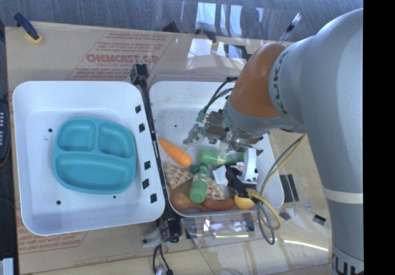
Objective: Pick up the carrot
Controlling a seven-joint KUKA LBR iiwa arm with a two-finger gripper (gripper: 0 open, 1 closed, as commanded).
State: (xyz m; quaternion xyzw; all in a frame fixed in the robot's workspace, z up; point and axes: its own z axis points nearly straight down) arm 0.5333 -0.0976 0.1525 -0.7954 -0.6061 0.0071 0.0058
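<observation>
I see the arm bent over the right bin, hand lowered just right of the carrot, which lies near the bin's left wall. I cannot tell the hand's state.

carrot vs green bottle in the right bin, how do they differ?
The carrot is orange and tapered; the green bottle is green and roughly cylindrical. The carrot lies near the bin's left wall, clear of the pile; the bottle sits in the pile of toy food. The carrot lies aslant, pointing up-left; the bottle lies nearly along the bin's length. Both lie flat in the right bin.
</observation>
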